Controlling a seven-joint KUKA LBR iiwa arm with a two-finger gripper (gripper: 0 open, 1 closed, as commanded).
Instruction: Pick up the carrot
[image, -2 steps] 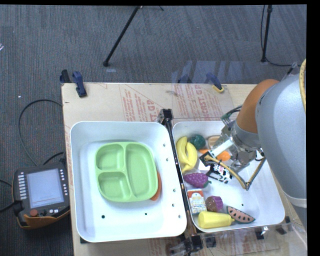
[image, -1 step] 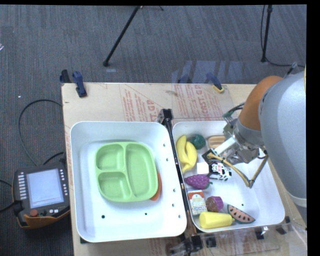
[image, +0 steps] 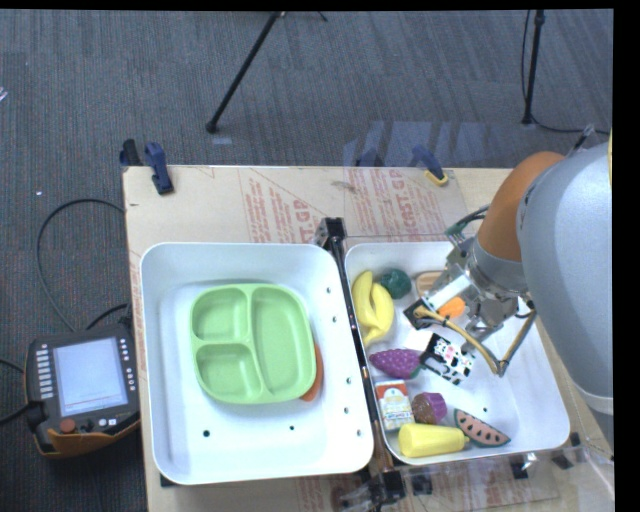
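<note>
The carrot (image: 452, 307) shows as a small orange piece in the upper middle of the right bin (image: 540, 420). My gripper (image: 464, 297) comes down from the right and sits directly over it, touching or nearly touching the orange piece. The wrist hides most of the carrot, and I cannot make out whether it lies between the fingers.
In the right bin lie a yellow banana (image: 372, 305), a dark green item (image: 397, 283), purple grapes (image: 395, 361), a cow-patterned box (image: 449, 358), a small carton (image: 393, 405), a yellow piece (image: 430, 440) and a watermelon slice (image: 482, 428). The left bin (image: 170, 300) holds a green divided plate (image: 252, 342).
</note>
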